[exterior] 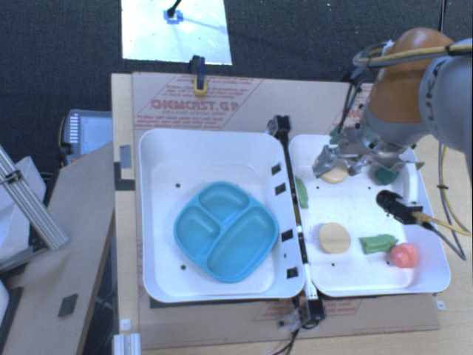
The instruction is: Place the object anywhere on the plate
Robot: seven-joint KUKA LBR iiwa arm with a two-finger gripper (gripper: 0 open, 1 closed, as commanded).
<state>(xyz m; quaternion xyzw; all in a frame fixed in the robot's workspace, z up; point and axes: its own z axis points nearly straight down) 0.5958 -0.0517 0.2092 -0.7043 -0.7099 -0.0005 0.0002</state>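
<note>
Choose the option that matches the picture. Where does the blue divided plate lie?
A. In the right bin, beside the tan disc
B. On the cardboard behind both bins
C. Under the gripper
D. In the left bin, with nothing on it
D: the blue divided plate lies in the left bin with its compartments bare, while the tan disc and gripper are over in the right bin.

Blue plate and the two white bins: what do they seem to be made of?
The blue plate looks like molded plastic with a smooth, slightly glossy finish: one even colour, rounded rim and three pressed-in compartments. The left bin and right bin look like thin formed white plastic, going by their rounded corners and soft sheen; coated metal cannot be ruled out.
</note>
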